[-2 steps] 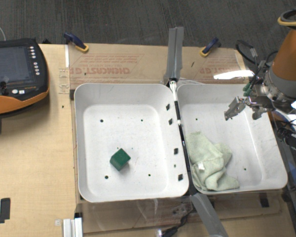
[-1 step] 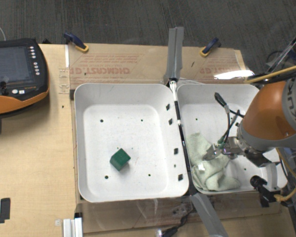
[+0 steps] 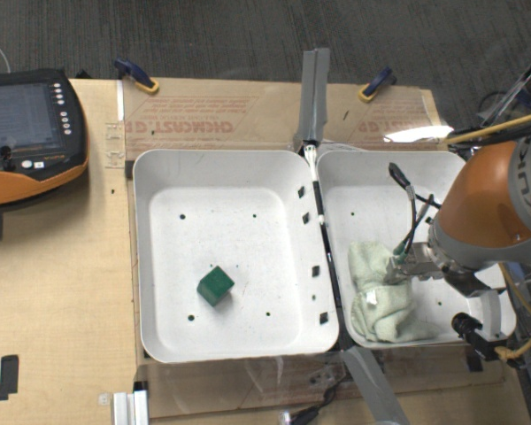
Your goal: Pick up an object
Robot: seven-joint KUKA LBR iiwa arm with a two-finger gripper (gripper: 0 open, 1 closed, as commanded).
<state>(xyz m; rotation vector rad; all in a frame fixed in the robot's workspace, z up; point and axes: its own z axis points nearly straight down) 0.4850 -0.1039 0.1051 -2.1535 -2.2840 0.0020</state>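
Note:
A green cube (image 3: 216,286) lies in the left bin (image 3: 159,237), toward its front. A crumpled pale cloth (image 3: 379,295) rests in the right bin (image 3: 354,184), near its front left. My gripper (image 3: 401,266) comes down from the right over the cloth's right side and touches it there. The grey arm with its orange band (image 3: 487,206) covers much of the right bin's right half and hides whatever lies beneath it.
A tablet-like teach pendant (image 3: 26,131) sits at the far left of the cardboard bench top. Two clamps (image 3: 137,76) hold the cardboard at the back edge. A grey divider post (image 3: 314,96) stands between the bins at the back.

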